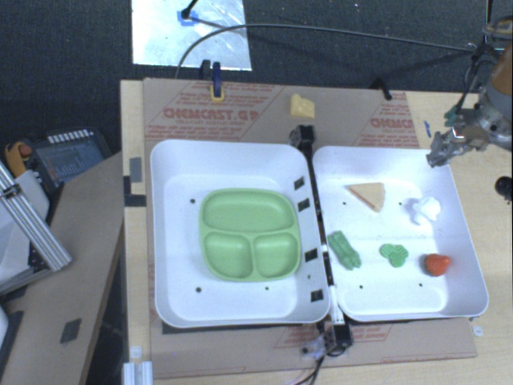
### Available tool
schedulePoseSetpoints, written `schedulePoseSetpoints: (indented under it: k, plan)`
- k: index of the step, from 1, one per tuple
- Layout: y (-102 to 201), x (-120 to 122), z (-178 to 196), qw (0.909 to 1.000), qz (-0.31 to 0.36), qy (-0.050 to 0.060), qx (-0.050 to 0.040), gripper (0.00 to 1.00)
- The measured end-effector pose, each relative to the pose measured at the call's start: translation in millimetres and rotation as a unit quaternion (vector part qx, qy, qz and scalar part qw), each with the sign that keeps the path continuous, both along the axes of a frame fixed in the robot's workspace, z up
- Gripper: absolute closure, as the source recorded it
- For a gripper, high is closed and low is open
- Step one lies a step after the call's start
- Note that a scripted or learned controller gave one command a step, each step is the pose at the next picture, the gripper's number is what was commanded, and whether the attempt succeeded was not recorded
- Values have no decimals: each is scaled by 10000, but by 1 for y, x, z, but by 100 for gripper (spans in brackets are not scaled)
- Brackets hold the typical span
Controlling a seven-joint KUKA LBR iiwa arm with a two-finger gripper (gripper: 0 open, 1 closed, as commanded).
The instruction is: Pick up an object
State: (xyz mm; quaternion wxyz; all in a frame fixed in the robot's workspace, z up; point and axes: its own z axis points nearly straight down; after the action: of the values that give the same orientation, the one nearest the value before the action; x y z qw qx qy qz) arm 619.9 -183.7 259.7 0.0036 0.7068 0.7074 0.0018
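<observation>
Claw (446, 146) above right bin's (465, 215) rim

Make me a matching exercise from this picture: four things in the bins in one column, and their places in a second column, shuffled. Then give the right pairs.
Things
1. green divided plate
2. tan wedge
3. red-orange piece
4. white piece

Places
A. right bin, near corner on the view's right
B. left bin, in the middle
C. right bin, far part, near the middle
D. right bin, by the right wall, just beyond the red-orange piece

Pairs: 1-B, 2-C, 3-A, 4-D
</observation>
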Motion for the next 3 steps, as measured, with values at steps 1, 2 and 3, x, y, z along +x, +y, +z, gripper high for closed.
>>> schedulePoseSetpoints:
  k: [1,2,3]
  plan:
    - [0,1,30,10000,15,7,4,100]
    - [56,-4,12,10000,40,39,23,100]
    - [109,-7,-6,10000,41,35,22,100]
